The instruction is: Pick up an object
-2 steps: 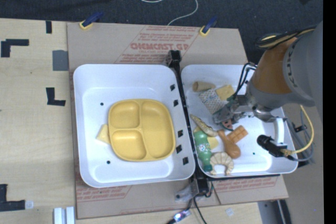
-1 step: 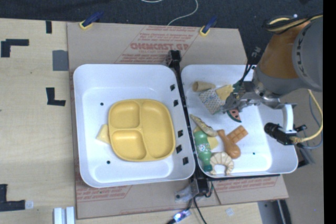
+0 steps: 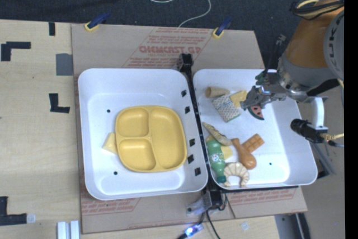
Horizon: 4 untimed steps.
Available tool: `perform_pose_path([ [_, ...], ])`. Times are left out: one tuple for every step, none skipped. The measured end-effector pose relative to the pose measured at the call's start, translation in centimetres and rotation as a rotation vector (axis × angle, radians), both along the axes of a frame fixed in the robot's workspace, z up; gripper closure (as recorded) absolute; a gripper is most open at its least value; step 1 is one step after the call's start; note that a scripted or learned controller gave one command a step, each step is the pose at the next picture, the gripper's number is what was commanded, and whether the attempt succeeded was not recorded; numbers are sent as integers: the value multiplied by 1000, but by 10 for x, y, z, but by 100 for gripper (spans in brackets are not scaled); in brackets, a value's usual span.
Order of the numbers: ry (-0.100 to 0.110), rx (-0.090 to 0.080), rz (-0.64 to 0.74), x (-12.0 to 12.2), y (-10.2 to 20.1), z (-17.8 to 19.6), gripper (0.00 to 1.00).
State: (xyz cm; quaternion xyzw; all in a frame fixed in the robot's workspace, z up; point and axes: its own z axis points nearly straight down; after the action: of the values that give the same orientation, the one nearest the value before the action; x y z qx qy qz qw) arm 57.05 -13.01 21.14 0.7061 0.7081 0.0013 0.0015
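Tool [image 3: 258, 102] touching watermelon slice [image 3: 258, 112] below fingers.

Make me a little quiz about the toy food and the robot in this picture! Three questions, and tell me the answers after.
1. True or false: the yellow divided plate sits in the left bin.
2. Which bin is the gripper over? A) left B) right
3. Fill in: the green bottle lies beside the ___ wall of the right bin.

Key: 1 true. 2 B; it hangs by a red slice like watermelon, near the cone and grey packet. 3 left.
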Motion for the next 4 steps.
perform_pose_path([
  [4,1,-1,0,1,13,100],
  [6,0,1,-4,55,2,100],
  [6,1,3,-1,102,4,100],
  [8,1,4,-14,154,0,100],
])
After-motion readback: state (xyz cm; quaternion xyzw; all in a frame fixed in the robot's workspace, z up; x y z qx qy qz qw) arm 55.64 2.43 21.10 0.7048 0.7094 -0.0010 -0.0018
